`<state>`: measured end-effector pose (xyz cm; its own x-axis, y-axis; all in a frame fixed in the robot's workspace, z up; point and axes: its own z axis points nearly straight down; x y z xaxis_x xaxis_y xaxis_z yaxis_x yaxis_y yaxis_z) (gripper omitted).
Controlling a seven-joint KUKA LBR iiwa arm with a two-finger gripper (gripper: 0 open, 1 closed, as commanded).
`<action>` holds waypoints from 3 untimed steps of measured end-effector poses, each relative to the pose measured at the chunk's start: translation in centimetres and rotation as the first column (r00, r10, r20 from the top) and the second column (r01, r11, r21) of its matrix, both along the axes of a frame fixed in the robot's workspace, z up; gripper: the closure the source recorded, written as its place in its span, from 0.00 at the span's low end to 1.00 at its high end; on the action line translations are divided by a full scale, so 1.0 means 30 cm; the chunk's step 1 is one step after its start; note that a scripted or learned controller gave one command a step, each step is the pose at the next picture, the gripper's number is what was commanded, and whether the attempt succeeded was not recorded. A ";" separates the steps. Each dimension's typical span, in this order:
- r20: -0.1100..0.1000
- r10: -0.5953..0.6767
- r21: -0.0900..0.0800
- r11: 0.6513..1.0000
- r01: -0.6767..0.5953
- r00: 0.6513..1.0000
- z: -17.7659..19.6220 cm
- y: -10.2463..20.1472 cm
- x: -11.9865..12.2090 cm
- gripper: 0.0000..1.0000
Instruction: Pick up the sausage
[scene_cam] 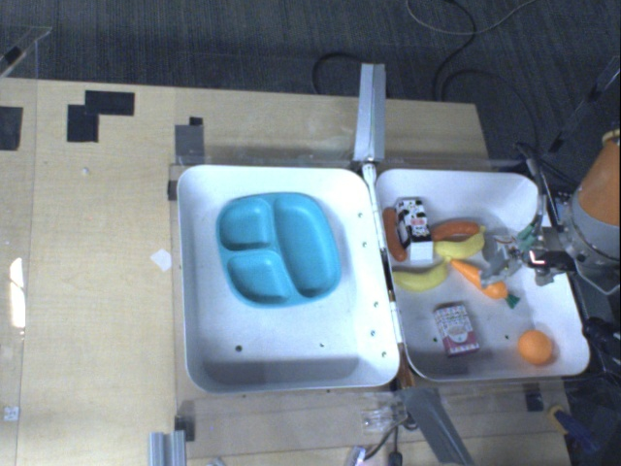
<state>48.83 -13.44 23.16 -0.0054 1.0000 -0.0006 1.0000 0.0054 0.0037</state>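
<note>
A reddish sausage [456,229] lies in the right bin [505,187], above the banana [434,265]. A second, darker red sausage-like piece [393,234] lies along that bin's left wall beside a black and white box [413,225]. My gripper [522,257] hangs at the right side of the bin, to the right of the sausage and just over the right end of a carrot [473,274]. Its fingers stand apart and nothing shows between them.
An orange [536,348] and a small printed packet [455,328] lie toward the front of the right bin. The left bin [204,289] holds a blue divided plate [279,246]. The arm enters from the right edge.
</note>
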 end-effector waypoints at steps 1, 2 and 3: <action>0.002 0.046 0.000 0.999 -0.046 0.999 0.169 0.101 0.240 0.00; 0.000 0.276 -0.001 0.961 -0.276 0.961 -0.155 0.181 0.337 0.00; 0.003 0.368 -0.001 0.930 -0.368 0.930 -0.151 0.455 0.386 0.00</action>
